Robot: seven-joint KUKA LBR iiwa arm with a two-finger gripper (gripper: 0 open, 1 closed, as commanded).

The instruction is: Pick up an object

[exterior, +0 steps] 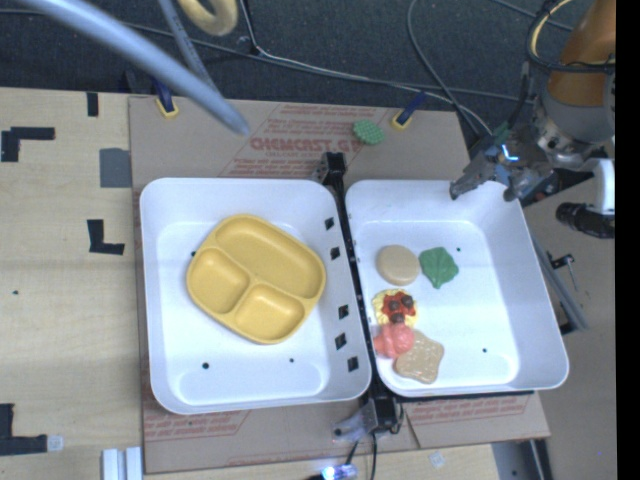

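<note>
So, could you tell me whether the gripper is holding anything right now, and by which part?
Nothing is held: the gripper hangs open above the right bin's upper right corner, with nothing between its fingers.

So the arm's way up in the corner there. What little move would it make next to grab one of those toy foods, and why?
Probably slide toward the view's lower left and come down over the green leaf piece. The gripper hangs over the right bin's upper right rim with nothing in it, and that leaf is the closest item, lying a little apart from the round beige cookie.
</note>
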